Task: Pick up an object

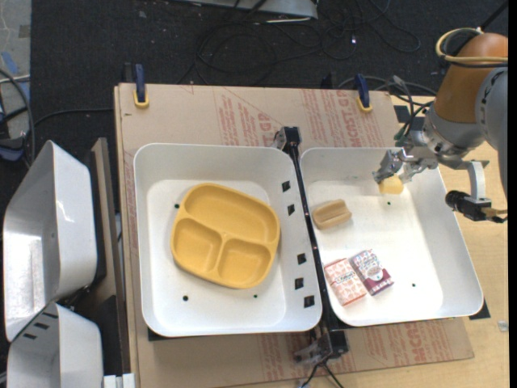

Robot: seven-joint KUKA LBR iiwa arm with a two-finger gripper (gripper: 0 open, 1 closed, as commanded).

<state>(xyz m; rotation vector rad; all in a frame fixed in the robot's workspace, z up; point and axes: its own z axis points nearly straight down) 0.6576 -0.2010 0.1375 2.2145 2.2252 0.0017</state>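
Overhead, we see the arm (468, 95) reach in from the right over the right bin (452, 241). Its end effector (393, 172) hangs above that bin's far side, with a small pale yellow block (393, 185) at its tip; we cannot tell whether the block is gripped or merely touched, nor whether the end effector is open or closed. Nearer the divider between the bins lies a tan bun (332, 214). Toward the bin's near edge we see two small packets (357, 276) side by side, one orange-red, one dark red. In the left bin (153, 241) a yellow tray (225, 235) with three compartments lies flat. Both bins sit on a cardboard-covered table (218, 115).
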